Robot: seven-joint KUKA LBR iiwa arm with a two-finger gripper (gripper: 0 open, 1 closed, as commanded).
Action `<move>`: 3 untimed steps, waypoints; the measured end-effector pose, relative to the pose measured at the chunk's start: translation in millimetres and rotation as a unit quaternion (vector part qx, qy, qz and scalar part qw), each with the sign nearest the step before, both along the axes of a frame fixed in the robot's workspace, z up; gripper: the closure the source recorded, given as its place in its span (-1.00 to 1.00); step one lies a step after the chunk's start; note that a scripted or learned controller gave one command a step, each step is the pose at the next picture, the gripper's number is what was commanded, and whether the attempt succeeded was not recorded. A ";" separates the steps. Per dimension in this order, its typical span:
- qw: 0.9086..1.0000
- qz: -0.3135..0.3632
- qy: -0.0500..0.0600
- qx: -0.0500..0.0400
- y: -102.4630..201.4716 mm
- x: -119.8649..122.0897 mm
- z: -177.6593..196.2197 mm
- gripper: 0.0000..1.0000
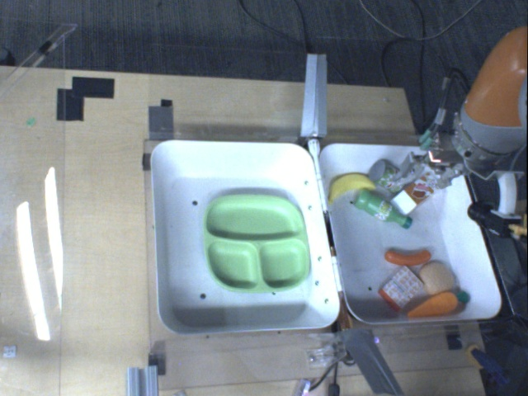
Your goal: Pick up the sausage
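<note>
The sausage (pixel 407 256) is a short orange-red link lying flat in the lower middle of the right bin (pixel 470 229). My gripper (pixel 419 174) hangs over the back of that bin, well above and behind the sausage. Its metal parts are close to a green bottle (pixel 381 207) and a small red and white item (pixel 415 192). Nothing shows held in it.
A yellow banana-like piece (pixel 351 186) lies by the right bin's left wall. A checked red packet (pixel 401 288), a tan bun (pixel 438 277) and an orange carrot (pixel 436 304) crowd the front just below the sausage. The left bin (pixel 173 221) holds a green divided tray (pixel 254 239).
</note>
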State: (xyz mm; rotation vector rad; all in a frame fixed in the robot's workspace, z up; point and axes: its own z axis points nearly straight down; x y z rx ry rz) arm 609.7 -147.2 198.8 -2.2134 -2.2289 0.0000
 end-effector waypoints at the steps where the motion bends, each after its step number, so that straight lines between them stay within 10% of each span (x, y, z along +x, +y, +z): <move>1: 0.989 -0.149 0.001 0.000 58.3 -25.1 -31.1 -1.00; 2: 0.991 -0.130 -0.003 0.000 30.5 -63.3 -110.3 -1.00; 3: 0.996 -0.087 -0.009 0.000 29.1 -113.2 -110.5 -1.00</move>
